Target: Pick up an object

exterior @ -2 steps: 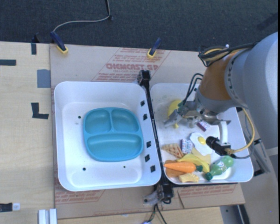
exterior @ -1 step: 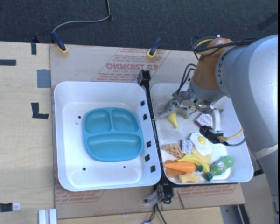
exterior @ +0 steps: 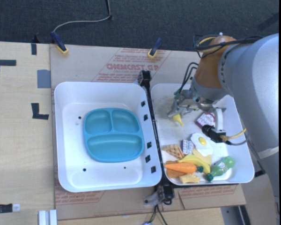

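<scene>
My gripper (exterior: 177, 112) hangs low in the upper left part of the right bin (exterior: 246, 165). Its fingers stand open, spread on either side of a small yellow toy piece (exterior: 178, 120) that lies on the bin floor just beneath the tips. Nothing is lifted between the fingers. Further toward the bin's front lie a fried-egg toy (exterior: 201, 142), a waffle piece (exterior: 173, 150), an orange carrot (exterior: 181, 168), a yellow banana-like piece (exterior: 200, 160) and a green toy (exterior: 223, 165). A red and white packet (exterior: 205, 120) lies just right of the gripper.
The left bin (exterior: 65, 125) holds a blue divided plate (exterior: 114, 134). A black divider with clips (exterior: 148, 125) runs between the two bins. The grey arm with its orange band (exterior: 210, 71) covers the right bin's upper right. Cables (exterior: 225, 137) trail across that bin.
</scene>
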`<state>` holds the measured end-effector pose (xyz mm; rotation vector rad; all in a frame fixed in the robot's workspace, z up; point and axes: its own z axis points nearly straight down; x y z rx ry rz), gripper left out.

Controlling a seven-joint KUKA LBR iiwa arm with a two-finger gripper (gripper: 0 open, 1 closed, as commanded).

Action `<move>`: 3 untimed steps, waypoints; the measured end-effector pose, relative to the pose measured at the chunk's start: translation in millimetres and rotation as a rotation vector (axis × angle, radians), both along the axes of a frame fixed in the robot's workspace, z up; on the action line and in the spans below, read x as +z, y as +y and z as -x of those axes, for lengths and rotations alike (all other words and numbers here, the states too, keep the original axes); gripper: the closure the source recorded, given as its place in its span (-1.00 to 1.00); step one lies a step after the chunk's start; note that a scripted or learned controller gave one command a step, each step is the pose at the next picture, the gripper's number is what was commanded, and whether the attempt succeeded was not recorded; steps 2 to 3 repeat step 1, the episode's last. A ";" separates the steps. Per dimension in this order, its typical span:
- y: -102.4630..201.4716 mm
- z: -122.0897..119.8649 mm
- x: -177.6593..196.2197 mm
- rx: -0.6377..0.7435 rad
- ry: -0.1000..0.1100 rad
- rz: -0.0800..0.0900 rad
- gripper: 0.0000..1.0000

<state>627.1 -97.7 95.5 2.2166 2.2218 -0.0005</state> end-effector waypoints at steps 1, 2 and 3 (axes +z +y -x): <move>83.7 15.1 89.2 0.000 0.001 -0.003 1.00; 83.7 15.1 89.2 0.000 0.001 -0.003 1.00; 83.7 15.1 89.2 0.000 0.001 -0.003 1.00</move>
